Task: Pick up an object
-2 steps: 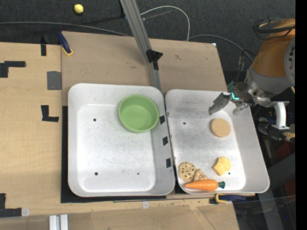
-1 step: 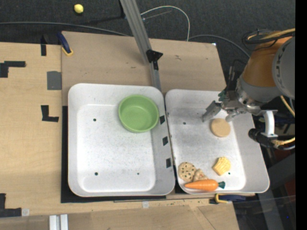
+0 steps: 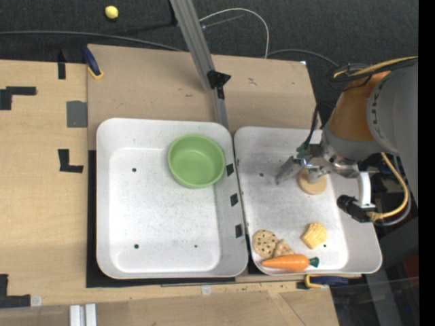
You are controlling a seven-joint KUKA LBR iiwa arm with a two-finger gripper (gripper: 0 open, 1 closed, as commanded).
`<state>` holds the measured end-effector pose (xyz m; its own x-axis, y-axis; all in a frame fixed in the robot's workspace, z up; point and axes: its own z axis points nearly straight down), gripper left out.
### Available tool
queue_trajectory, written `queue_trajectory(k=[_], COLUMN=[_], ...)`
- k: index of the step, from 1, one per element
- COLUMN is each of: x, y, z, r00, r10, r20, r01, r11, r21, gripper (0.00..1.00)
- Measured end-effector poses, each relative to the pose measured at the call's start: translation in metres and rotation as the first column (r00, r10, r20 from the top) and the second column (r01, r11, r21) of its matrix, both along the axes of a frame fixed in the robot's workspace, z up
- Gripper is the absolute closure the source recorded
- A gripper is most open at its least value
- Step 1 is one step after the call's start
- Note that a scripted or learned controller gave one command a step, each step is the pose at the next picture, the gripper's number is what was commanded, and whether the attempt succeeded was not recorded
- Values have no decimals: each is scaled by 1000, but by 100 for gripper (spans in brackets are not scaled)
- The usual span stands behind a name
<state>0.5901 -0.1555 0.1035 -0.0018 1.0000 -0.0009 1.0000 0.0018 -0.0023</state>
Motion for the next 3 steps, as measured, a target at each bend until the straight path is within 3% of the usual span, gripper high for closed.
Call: queue_trajectory(k=[1, 2, 3], x=[4, 5, 9], y=[-2, -1, 0], z=[-8, 3, 66], r00=[1000, 1000, 1000], r10=[0, 1, 0], r20=[14, 16, 7], r01=[0, -1, 0], r11=[1000, 1000, 1000], r21=[-6, -6, -1], gripper=[0, 100, 100])
